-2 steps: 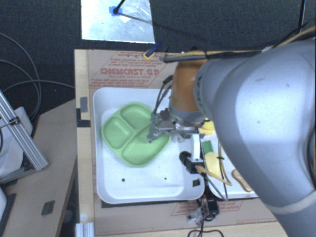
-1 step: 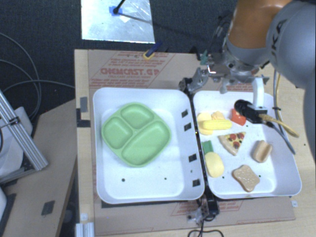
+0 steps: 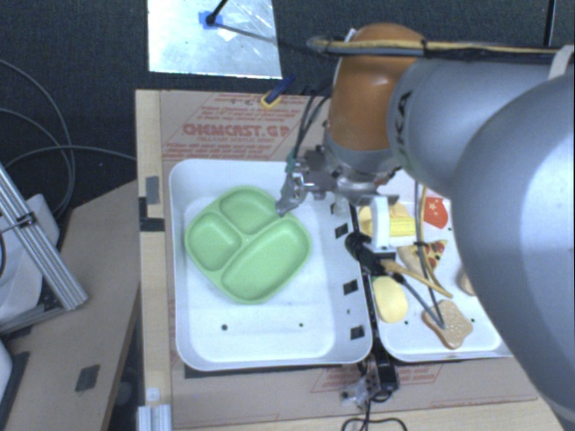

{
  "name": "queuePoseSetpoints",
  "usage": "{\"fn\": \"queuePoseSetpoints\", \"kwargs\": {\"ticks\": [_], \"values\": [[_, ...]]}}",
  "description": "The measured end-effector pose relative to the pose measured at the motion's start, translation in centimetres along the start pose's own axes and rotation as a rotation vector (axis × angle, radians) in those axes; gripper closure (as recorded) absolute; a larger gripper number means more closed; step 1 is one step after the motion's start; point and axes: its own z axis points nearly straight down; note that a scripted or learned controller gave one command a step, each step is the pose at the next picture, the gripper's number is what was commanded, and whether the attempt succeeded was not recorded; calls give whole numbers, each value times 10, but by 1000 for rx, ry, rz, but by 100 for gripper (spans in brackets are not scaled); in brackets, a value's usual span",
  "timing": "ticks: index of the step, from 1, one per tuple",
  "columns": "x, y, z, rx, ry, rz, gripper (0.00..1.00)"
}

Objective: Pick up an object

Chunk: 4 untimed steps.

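Observation:
A green divided plate [image 3: 248,245] lies in the left white bin [image 3: 260,344], tilted a little toward the front. My gripper [image 3: 289,196] hangs over the plate's back right rim, its metal fingers pointing down at the edge of the top compartment. Nothing shows between the fingers. The right bin [image 3: 476,341] holds several toy foods: a yellow lemon-like piece [image 3: 390,299], a slice of toast [image 3: 451,326], a corn-yellow piece [image 3: 402,224] and a red piece [image 3: 435,211].
The grey arm with its orange band [image 3: 370,79] covers the upper right of the view and part of the right bin. A black divider strip [image 3: 361,277] runs between the bins. A cardboard sheet [image 3: 225,128] lies behind the bins.

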Motion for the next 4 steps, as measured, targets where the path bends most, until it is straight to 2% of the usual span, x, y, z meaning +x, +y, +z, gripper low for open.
{"fn": "queuePoseSetpoints", "kwargs": {"ticks": [1, 2, 3, 4], "values": [[6, 44, 116, -1, -3, 5, 0], [-16, 29, -141, -25, 1, 6, 0], [48, -21, -32, 4, -1, 1, 0], [117, -98, -113, -10, 5, -4, 0]]}}
